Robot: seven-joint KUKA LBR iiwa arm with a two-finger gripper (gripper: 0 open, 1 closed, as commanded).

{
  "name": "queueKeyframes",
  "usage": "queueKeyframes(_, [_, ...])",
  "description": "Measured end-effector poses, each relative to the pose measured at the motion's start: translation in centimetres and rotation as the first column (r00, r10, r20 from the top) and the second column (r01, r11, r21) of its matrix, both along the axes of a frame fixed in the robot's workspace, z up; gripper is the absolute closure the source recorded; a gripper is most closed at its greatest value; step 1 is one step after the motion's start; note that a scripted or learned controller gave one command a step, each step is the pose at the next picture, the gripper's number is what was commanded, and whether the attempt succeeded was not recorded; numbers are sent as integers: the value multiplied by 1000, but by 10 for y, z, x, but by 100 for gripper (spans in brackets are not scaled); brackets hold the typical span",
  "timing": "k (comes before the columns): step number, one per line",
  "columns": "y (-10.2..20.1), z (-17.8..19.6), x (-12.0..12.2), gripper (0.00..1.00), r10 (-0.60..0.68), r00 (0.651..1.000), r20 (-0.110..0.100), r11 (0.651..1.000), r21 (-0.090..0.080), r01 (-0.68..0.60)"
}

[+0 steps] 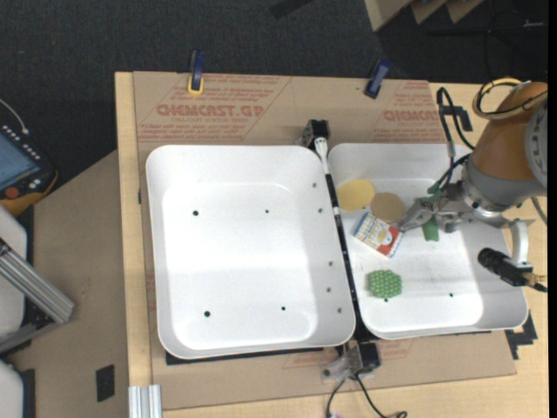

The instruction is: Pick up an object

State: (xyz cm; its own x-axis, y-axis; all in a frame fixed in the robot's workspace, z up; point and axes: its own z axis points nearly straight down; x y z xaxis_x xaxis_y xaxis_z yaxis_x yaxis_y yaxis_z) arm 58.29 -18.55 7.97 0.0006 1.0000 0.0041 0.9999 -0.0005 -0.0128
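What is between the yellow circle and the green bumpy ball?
In the camera view, a small colourful packet lies between the yellow disc and the green ball.

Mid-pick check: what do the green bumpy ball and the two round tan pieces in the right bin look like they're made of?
Green ball: probably soft rubber or plastic, matte, with a knobbly surface. Yellow disc and tan disc: flat and dull with no glare, possibly foam, wood or cork; the picture is too coarse to tell which. All lie in the glossy white plastic-looking right bin.
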Motion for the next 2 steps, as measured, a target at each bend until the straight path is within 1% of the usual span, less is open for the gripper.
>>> queueKeyframes(1, [-2,21,4,100,0,1000,16,1000,-6,0])
queueKeyframes(2, [86,84,4,100,9,1000,20,1000,-3,-9])
